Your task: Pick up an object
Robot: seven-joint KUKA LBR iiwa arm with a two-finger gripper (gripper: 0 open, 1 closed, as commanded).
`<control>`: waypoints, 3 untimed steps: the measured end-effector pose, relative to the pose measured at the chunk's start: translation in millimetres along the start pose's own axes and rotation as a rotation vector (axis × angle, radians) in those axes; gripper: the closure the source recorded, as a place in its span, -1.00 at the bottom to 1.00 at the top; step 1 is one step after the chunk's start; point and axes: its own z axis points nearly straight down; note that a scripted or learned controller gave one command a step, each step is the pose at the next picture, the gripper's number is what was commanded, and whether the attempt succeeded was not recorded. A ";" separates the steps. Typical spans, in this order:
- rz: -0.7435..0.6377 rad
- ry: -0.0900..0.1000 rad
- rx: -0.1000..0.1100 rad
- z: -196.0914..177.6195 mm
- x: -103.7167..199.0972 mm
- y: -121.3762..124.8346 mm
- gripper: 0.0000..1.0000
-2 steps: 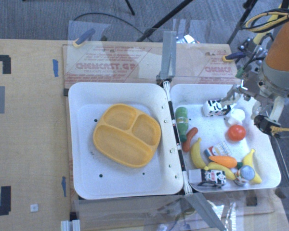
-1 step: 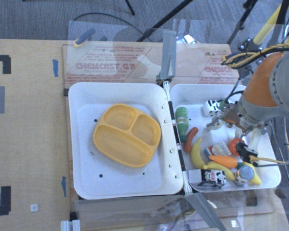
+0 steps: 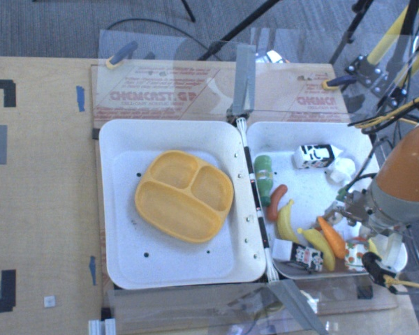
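Carrot [image 3: 331, 236] lay in the right bin [image 3: 314, 135] near its front right corner, unlifted; the gripper [image 3: 350, 211] hovered beside it, jaws' state untellable

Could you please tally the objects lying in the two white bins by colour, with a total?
Yellow: 3, the divided plate and two bananas
Green: 1, the cylinder
Red: 1, the sausage
Orange: 1, the carrot
Black-and-white: 2, the cartons
Total: 8
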 end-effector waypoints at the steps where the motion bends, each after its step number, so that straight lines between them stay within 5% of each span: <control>1: 0.003 0.001 -0.004 -10.5 0.1 1.4 1.00; 2: 0.018 0.000 0.003 -126.2 49.1 -23.2 1.00; 3: 0.018 0.000 0.003 -126.2 49.2 -23.3 -1.00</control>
